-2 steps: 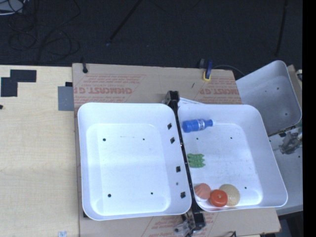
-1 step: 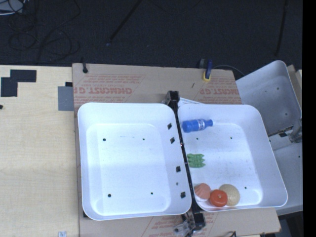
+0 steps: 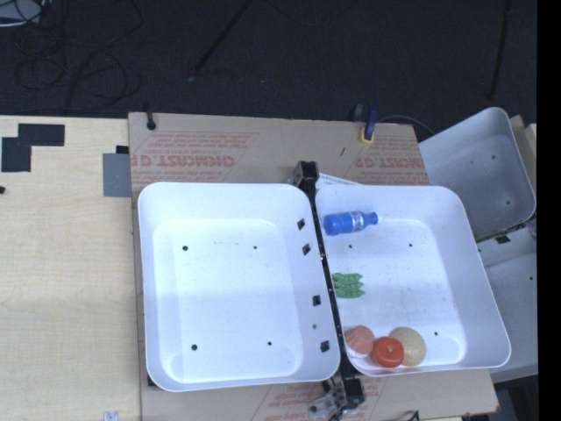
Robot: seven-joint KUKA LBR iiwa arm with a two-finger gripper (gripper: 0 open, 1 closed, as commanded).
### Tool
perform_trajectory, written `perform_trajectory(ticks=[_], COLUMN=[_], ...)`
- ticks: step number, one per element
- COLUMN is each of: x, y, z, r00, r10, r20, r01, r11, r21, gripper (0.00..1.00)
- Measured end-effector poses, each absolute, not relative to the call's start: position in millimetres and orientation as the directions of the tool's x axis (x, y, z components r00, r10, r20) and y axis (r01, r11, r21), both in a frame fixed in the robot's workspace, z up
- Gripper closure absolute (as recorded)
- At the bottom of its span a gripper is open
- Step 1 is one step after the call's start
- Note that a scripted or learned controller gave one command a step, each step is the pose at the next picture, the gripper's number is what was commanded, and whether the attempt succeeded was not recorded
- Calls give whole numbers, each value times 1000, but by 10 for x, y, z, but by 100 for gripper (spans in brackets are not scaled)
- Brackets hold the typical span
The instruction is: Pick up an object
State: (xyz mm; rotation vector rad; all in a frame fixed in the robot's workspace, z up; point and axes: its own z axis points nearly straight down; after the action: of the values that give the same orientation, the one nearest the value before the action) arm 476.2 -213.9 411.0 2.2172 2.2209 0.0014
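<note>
**Claw's grip cannot be told; the pickable objects lie in the right bin**

Claw first: whether it is released, clenched or grasping anything, I cannot tell from this camera view.

At the far left lies the pale wooden bench [image 3: 61, 261], with black angular marks [image 3: 31, 143] near its top edge and a small grey square [image 3: 115, 174] just beside the cardboard sheet [image 3: 219, 152]. That sheet, printed in red lettering, lies under both bins and sticks out behind them.

The left bin [image 3: 228, 288] sits on the cardboard, its white floor showing a few small dark dots. Its right rim touches the right bin's left rim, and a row of small black clips [image 3: 305, 249] runs along the shared edge.

The right bin [image 3: 438, 261] holds every loose object. A blue bottle [image 3: 349, 223] lies on its side near the bin's far left corner, its pale cap pointing right. Behind it, at the cardboard's back edge, stands a small blue and yellow clamp [image 3: 369, 124]. Nearer the camera, a small green item [image 3: 348, 285] lies close to the left wall, well apart from the bottle. In the near left corner three round pieces cluster together: a pinkish one [image 3: 359, 338], a red one [image 3: 387, 352] touching it, and a cream one [image 3: 408, 344] against the red one's right side.

At the far right, a grey metal panel [image 3: 478, 169] stands tilted beyond the right bin.
</note>
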Motion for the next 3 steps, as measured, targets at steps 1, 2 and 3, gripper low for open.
perform_trajectory(ticks=[1, 2, 3], x=[4757, 4761, 4761], y=[-2130, -2139, -2139], z=[3545, 3984, 4294], r00=[1, -2, -2], r10=[1000, 1000, 1000], r20=[1, -1, -1], r01=[1000, 1000, 1000], r11=[-1, 2, 2], r21=[-6, 2, 2], gripper=[100, 100, 100])
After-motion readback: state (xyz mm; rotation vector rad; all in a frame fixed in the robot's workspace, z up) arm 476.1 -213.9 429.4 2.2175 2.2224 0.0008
